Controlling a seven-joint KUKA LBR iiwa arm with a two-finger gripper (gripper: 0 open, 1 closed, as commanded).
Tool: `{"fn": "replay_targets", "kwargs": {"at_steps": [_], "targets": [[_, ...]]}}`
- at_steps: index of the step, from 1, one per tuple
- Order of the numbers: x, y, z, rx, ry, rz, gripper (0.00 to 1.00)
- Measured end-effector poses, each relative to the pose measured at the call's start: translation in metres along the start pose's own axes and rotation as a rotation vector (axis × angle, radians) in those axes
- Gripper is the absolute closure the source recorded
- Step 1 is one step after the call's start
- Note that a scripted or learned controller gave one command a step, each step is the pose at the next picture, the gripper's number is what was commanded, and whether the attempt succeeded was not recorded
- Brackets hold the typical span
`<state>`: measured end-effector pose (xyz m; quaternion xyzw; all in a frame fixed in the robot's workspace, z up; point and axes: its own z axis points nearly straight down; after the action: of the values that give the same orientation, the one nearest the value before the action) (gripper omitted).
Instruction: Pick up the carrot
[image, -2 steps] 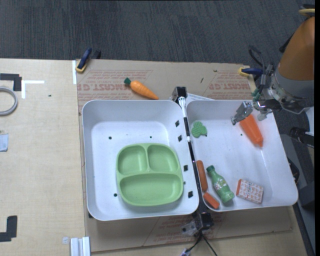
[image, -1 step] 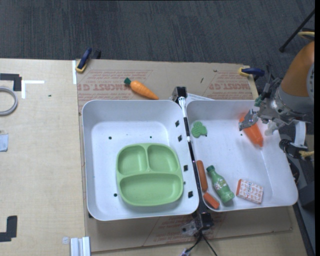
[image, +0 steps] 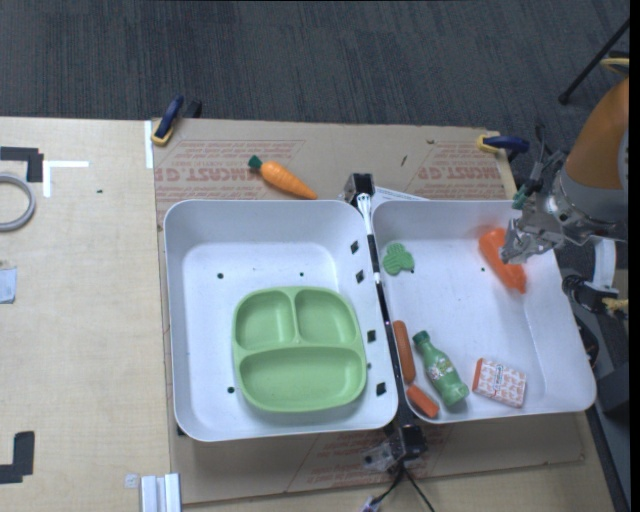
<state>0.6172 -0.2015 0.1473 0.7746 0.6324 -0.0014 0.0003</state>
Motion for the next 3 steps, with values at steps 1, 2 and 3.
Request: {"fn": "replay_targets", "kwargs": {"at_steps": [1,2,3], "targets": [[0.000,0.000,0.000,0.000,0.000,0.000,0.00],[0.000,0.000,-0.010,0.000,-0.001,-0.003,1.00],[0.048,-0.131,0.055,0.000,0.003,-0.043,1.00]]}}
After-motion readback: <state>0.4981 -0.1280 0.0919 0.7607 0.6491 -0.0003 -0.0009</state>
